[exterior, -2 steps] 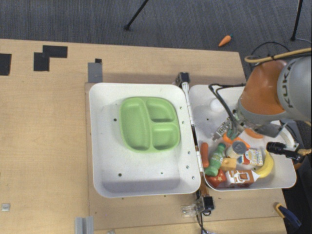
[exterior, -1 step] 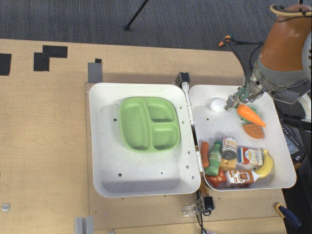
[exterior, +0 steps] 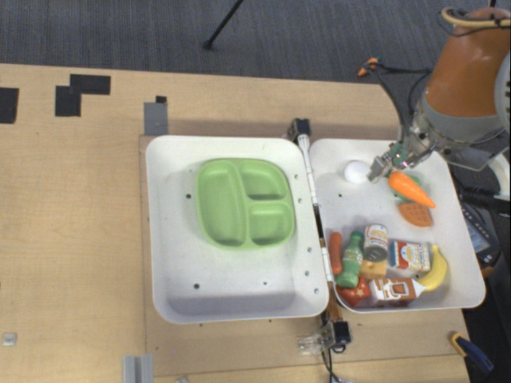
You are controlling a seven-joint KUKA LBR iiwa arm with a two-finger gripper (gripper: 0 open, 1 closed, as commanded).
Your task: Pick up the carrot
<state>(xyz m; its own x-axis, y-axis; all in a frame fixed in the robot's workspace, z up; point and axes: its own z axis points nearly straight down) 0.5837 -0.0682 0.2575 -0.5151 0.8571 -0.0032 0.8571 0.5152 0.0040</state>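
Note:
The orange carrot (exterior: 412,188), with a green tip, lies in the upper right part of the right bin (exterior: 471,294). It is tilted, with its thick end up and to the left. My gripper (exterior: 389,165) hangs low over the bin, right at that thick end and just to its upper left. Whether it touches the carrot is unclear. The arm's orange band (exterior: 469,58) sits above it at the right.
A white ball (exterior: 354,171) lies just left of the gripper and a brown cookie (exterior: 415,214) just below the carrot. A can (exterior: 375,242), green bottle (exterior: 350,260), carton (exterior: 408,256) and banana (exterior: 436,270) crowd the bin's near end. The left bin (exterior: 172,294) holds a green divided plate (exterior: 243,202).

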